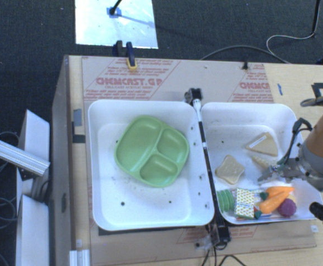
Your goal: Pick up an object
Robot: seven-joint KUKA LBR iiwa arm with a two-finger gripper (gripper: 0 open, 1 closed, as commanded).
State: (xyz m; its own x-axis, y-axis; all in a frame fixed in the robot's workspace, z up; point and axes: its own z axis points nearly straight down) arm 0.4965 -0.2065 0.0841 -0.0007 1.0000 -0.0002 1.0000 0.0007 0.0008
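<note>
The gripper (pixel 272 173) is seen low in the right bin (pixel 233 115), just above the carrot (pixel 272 198); whether it is open or closed cannot be told.

A grey robot arm (pixel 319 148) reaches into the right bin (pixel 245 112), its gripper (pixel 272 174) low beside toy bread slices (pixel 230 169) and carrots (pixel 272 198), while a green divided plate (pixel 152 150) lies in the left bin (pixel 103 204).

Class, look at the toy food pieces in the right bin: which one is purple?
The small round purple toy at the right bin's near right corner. It sits beside the orange carrot-shaped toy; the other pieces are tan, green or orange.
</note>
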